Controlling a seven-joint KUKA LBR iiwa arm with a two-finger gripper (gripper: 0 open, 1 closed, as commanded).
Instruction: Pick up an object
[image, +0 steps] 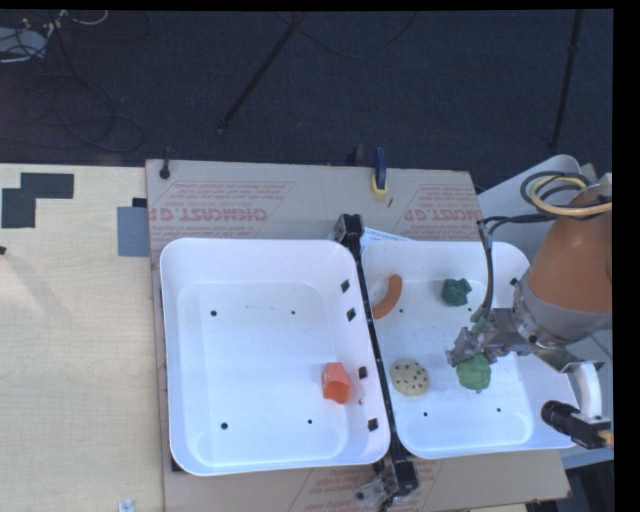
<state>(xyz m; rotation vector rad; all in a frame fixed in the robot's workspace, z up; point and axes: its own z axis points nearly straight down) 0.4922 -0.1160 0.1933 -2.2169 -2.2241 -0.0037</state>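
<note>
Both bins are plain white, the left bin and the right bin alike, with small dark dots scattered on their floors. An orange block sits in the left one. The right one has an orange-brown sausage shape, a dark green lump, a brighter green lump, and a beige round cookie speckled with dark spots. The cardboard underneath is tan with reddish lettering, and the bench is pale wood.

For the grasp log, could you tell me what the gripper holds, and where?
Cannot be told: the gripper sits right at the light green lump, hold unclear.
</note>
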